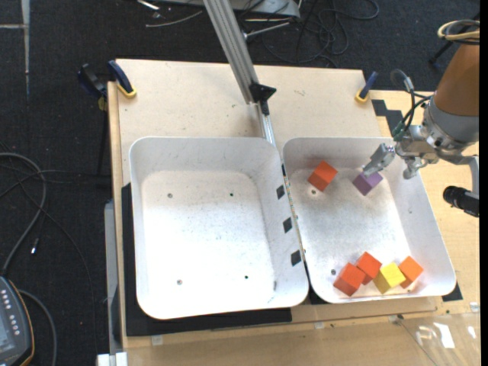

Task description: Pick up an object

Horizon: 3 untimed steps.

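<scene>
Over the far right corner of the right bin, the gripper hangs at the end of the grey arm, its two fingers spread apart with nothing between them. One fingertip sits just beside the purple block, which lies on the bin floor near the far wall, a little in from the right rim; whether the finger touches it cannot be told from here. The step in hand looks like the approach to a grasp, with the purple block the likeliest target because it is closest. The next move would call for shifting the gripper so that both fingers straddle the block, lowering to the floor, and closing squarely on two opposite faces. The block is a small cube, pale violet, turned at an angle to the bin walls, so the wrist may need to rotate to match it. An orange block rests near it toward the bin's left wall, well clear of the fingers. Along the near edge, four more blocks huddle together: red, orange-red, yellow and orange.
</scene>
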Each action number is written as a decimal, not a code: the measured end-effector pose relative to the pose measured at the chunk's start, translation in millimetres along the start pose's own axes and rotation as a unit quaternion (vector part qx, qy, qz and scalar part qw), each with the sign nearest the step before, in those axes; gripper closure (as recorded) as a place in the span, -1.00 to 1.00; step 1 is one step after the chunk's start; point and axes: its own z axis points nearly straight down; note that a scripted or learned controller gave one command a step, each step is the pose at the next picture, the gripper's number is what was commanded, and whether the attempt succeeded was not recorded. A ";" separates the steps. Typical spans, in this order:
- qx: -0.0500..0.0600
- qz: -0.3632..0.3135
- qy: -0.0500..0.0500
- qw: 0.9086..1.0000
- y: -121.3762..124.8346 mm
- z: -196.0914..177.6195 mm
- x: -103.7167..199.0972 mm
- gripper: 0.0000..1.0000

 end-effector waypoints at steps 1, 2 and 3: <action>-0.004 0.002 -0.001 1.000 37.7 89.8 11.8 -1.00; 0.000 0.001 0.001 1.000 12.3 110.1 39.8 -1.00; -0.002 0.001 0.000 1.000 13.7 99.1 38.5 1.00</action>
